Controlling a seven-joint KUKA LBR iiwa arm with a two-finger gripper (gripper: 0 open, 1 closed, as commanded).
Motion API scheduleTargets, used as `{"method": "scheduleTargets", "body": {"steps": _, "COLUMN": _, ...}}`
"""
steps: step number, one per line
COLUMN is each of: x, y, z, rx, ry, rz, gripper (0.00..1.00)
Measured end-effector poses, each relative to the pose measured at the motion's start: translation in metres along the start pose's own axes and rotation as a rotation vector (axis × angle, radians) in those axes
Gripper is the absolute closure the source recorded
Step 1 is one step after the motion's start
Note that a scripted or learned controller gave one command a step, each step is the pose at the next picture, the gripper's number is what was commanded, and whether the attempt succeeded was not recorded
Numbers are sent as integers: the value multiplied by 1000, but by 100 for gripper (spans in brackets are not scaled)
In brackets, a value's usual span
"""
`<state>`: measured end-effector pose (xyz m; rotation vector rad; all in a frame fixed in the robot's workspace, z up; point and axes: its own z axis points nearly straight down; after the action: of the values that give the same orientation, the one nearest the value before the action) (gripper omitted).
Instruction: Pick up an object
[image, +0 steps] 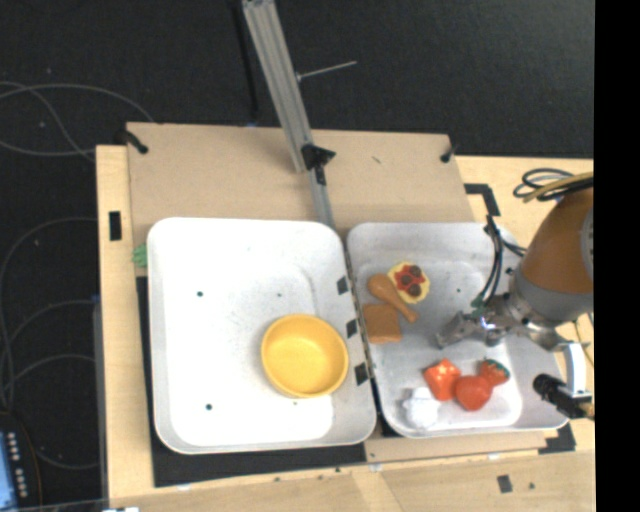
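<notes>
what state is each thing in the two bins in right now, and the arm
yellow bowl: upright, in the left bin, nothing visible inside
wooden piece: lying flat in the right bin
small tart: lying flat, red topping up
red pieces: resting loose near the front edge
white piece: resting at the front edge
gripper: low over the right bin, holding nothing visible

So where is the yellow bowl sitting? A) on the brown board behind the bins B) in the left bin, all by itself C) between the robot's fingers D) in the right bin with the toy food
B: the yellow bowl rests in the left bin near its right edge, while the red toy foods lie in the right bin near the gripper.
</notes>
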<state>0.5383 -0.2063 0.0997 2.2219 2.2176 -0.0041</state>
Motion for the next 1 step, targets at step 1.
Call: {"method": "scheduleTargets", "body": {"steps": 1, "x": 0, "y": 1, "z": -12, "rx": -6, "ry": 0, "rz": 4, "gripper": 100}}
